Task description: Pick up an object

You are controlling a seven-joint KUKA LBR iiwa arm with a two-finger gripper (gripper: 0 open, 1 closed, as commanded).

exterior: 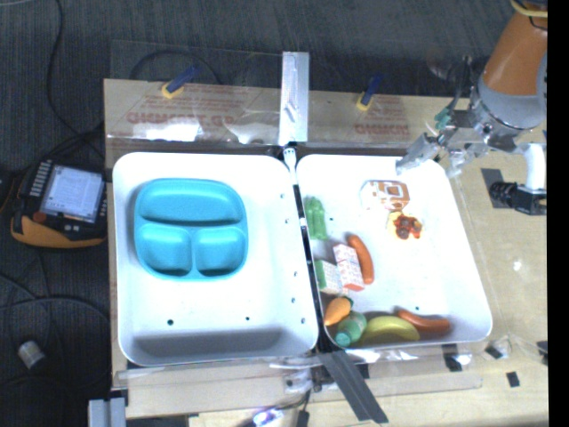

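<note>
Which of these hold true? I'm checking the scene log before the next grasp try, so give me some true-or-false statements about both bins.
1. The blue divided tray lies in the left bin. True.
2. The banana lies at the right bin's far edge. False: it lies at the near edge.
3. The gripper hangs over the right bin's far right corner. True.
4. The gripper holds the hot dog. False: the hot dog lies in the bin, apart from it.
</note>
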